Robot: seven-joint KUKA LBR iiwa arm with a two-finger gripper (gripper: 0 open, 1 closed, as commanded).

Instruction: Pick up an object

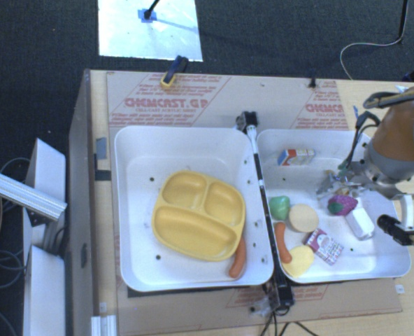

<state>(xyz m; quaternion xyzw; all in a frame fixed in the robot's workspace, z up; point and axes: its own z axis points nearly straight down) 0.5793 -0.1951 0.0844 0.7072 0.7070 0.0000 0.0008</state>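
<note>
One clean pick is best made with the gripper (338, 185), its fingers' state indiscernible, centred over the purple toy (342, 204), clear of the white block (360, 223).

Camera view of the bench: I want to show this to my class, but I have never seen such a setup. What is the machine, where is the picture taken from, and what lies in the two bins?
The picture is taken from a fixed camera above the bench, looking down at a slant. The machine is a robot arm, grey with an orange band, reaching in from the right. Its gripper is low over the right bin, beside a purple toy; I cannot tell whether it grips anything. That bin also holds a green toy, a round cream piece, a small orange sausage, a white block and little packets. The left bin holds a yellow divided tray and another sausage.
</note>
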